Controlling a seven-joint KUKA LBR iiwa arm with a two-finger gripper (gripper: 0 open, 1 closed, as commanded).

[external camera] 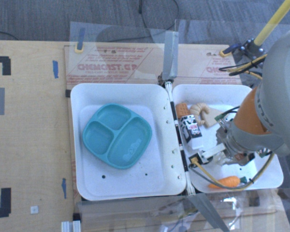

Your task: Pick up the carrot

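- The table (29, 129) was pale wood-look board with black corner marks and short blue tape strips (likely placement guides), spreading well to the left of the carrot.
- The left bin (87, 93), a shallow white tray with rounded corners and a faintly pebbled floor, sat far left of the carrot; I judged it the spare side, since nothing of the task lay in it.
- The teal plate (117, 136), smooth moulded plastic split into three compartments, lay flat in that bin, also well left of the carrot.
- The right bin (210, 90), the same white tray butted against its twin, held the carrot near its front rim.
- Up and left of the carrot, a small black-and-white carton (190, 128) lay slanted, with an orange-brown ridged block (182, 109) and a tan knobbly toy (202, 112) beyond it, crowded toward the bin's back.
- The carrot (226, 181) was small, orange and tapered, lying on its side on the bin floor close to the front rim, partly crossed by a yellow cable.
- The gripper (227, 154) hung just above and behind the carrot, under the grey wrist and orange band; whether the fingers were spread or closed I could not tell (the wrist body hid them), and nothing showed the carrot gripped.
- By my judgement, the pick was not yet made.
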